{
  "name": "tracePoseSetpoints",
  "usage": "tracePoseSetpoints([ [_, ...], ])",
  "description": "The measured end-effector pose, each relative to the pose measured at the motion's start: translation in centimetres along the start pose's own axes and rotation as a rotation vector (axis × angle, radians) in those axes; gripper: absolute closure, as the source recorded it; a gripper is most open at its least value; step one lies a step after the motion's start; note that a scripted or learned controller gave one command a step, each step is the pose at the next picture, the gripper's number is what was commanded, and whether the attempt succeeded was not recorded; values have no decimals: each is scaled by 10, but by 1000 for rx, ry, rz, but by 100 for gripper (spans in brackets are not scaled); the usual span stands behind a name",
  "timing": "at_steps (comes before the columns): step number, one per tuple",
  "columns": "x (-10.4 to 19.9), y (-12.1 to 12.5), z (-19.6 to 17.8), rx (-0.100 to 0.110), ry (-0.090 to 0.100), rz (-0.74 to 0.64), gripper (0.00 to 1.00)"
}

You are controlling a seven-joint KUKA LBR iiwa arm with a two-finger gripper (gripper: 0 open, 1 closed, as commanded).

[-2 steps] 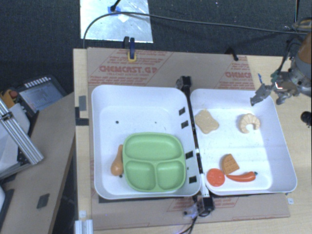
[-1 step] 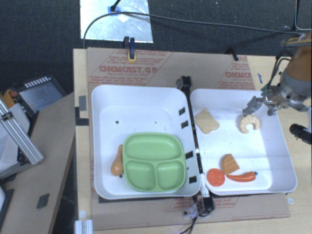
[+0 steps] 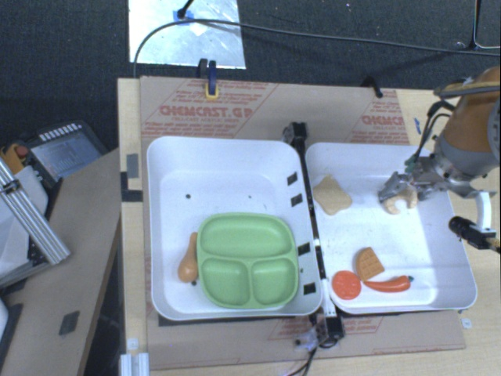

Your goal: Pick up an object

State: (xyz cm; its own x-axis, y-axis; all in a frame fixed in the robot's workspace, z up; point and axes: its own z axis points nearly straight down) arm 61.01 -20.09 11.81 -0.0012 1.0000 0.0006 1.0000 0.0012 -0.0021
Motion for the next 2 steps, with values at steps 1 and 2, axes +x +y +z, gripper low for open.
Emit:
tracePoseSetpoints([
  [1, -1, 2, -14, -7, -3, -1, 100],
  [2, -5, 0, -59, -8, -3, 1, 100],
])
